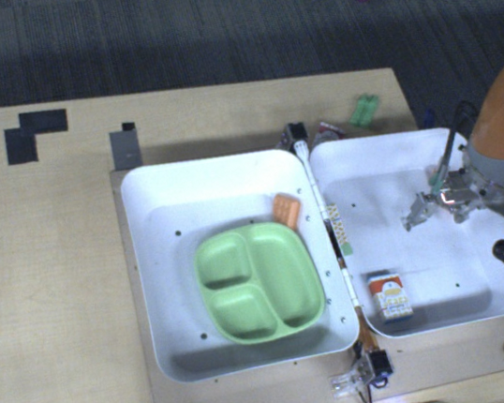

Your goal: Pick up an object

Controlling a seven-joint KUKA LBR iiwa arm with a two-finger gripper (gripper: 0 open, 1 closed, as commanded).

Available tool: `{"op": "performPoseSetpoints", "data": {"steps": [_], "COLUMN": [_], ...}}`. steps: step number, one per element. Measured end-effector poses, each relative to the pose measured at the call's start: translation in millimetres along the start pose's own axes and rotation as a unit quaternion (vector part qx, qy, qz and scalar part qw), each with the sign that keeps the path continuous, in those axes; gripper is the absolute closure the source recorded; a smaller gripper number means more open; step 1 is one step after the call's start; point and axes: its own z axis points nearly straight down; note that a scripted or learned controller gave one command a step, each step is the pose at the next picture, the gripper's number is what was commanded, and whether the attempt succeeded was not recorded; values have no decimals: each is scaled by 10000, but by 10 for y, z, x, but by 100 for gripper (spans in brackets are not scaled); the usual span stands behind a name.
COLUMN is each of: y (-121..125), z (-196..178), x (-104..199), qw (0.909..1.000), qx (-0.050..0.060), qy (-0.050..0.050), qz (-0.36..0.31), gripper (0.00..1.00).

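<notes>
A gripper, finger state impossible to tell, is being held over the right bin, and should next be lowered to the small box.

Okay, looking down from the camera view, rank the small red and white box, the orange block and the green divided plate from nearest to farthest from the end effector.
From the end effector in the right bin:
1. Small red and white box, same bin, near its front left corner.
2. Orange block, left bin, by the divider.
3. Green divided plate, middle of the left bin.

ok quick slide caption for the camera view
Arm's tool over the right bin near a small box; green divided plate and orange block in the left bin.
</notes>
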Motion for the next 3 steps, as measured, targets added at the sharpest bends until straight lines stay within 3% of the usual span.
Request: {"op": "performPoseSetpoints", "data": {"steps": [1,2,3], "y": [258,-480,89], "z": [130,-277,304], "x": [174,-308,152], "qw": [10000,10000,10000], "qx": [-3,2,-22], "qy": [11,0,3], "qz": [-14,3,-10], "gripper": [0,0,0]}}
